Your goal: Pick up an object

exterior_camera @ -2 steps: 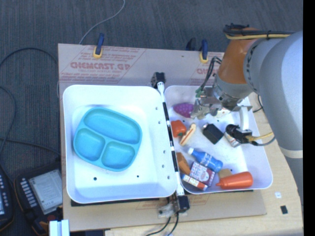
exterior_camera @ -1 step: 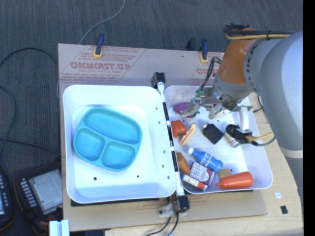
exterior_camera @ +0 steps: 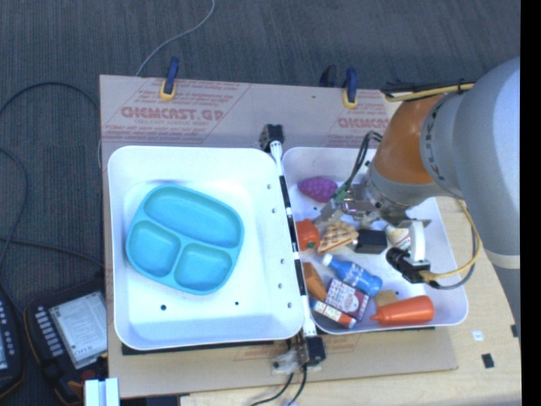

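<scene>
Nearest the camera, at the front of the right bin (exterior_camera: 452,311), lies one orange bottle (exterior_camera: 404,311) on its side. Beside it sits one small red and white packet (exterior_camera: 342,299). Just behind that lies one blue and white bottle (exterior_camera: 353,273), tilted.

A little farther back there is one tan waffle piece (exterior_camera: 336,237) with one small orange toy (exterior_camera: 306,233) touching its left side. One black block (exterior_camera: 370,241) sits just right of the waffle piece.

The hand (exterior_camera: 359,203) hangs low over the middle of this bin, right above the waffle piece and the black block. It is too dark and crowded there to tell if the hand is open or closed, or if it grips anything.

Farther back, near the bin's back wall, lies one purple lump (exterior_camera: 319,187), just left of the hand.

There are two white bins on the worktop (exterior_camera: 169,112). The left bin (exterior_camera: 144,315) holds one blue plate (exterior_camera: 184,238) with three parts. Two clamps, one blue (exterior_camera: 172,76) and one yellow (exterior_camera: 350,90), sit at the far edge.
</scene>
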`<state>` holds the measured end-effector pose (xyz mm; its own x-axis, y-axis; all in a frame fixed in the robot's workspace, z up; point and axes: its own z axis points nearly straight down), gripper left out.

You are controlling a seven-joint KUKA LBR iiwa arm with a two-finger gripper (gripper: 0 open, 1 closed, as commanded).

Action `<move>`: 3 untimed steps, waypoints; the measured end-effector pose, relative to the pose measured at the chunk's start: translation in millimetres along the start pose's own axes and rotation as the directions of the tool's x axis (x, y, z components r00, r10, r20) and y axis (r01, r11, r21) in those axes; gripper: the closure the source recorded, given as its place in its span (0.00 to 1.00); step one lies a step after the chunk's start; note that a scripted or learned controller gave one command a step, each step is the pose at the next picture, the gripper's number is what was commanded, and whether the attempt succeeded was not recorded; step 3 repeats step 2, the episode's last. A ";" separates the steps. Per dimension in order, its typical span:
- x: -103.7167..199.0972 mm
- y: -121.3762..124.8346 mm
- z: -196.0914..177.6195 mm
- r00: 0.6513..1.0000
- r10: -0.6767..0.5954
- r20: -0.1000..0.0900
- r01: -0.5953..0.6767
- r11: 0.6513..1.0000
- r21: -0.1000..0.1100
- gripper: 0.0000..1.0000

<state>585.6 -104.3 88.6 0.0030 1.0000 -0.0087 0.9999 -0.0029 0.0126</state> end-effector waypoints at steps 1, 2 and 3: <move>0.8 0.4 -8.9 1.000 -0.001 -0.003 0.001 1.000 0.003 1.00; -2.2 0.6 -9.8 1.000 0.001 0.003 -0.001 1.000 0.000 0.00; -2.2 0.6 -9.8 1.000 0.001 0.003 -0.001 1.000 0.000 0.00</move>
